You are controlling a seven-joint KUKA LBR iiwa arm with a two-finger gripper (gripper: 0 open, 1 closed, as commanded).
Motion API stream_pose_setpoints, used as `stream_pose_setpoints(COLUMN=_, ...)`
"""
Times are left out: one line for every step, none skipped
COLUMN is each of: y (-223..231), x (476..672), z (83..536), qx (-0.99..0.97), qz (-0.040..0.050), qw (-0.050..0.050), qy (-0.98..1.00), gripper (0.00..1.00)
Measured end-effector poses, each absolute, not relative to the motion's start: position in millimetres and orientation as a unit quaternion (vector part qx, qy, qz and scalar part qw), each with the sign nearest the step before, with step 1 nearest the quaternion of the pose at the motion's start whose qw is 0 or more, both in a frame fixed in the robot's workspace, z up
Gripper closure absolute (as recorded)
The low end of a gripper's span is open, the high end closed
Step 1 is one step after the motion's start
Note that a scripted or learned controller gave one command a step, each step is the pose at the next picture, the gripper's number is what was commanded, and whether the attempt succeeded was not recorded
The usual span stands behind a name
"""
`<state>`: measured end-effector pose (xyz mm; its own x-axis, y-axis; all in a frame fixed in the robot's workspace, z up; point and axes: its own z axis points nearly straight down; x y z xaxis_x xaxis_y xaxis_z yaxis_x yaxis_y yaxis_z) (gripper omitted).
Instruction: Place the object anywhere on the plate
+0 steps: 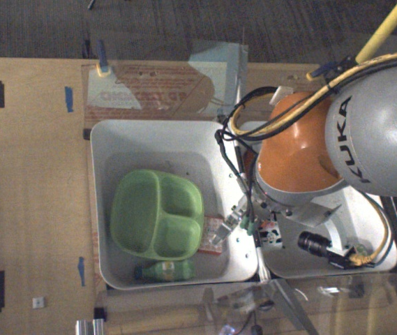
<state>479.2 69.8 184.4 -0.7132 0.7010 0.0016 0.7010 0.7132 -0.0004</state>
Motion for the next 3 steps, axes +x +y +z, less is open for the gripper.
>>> stream_pose_setpoints(y=128.2, x=478.0, z=119.3, qx=-0.669, qz=0.0018, qw=0.002, qy=-0.743, gripper=0.00)
stream_pose_setpoints(y=128.2, x=478.0, z=128.5, qx=-0.669, qz=0.0021, qw=0.002, qy=-0.743, gripper=1.00)
stream_pose_setpoints(y=215.8, x=478.3, z=158.0, qx=-0.703, qz=0.0008, qw=0.001, qy=-0.711, gripper=1.00)
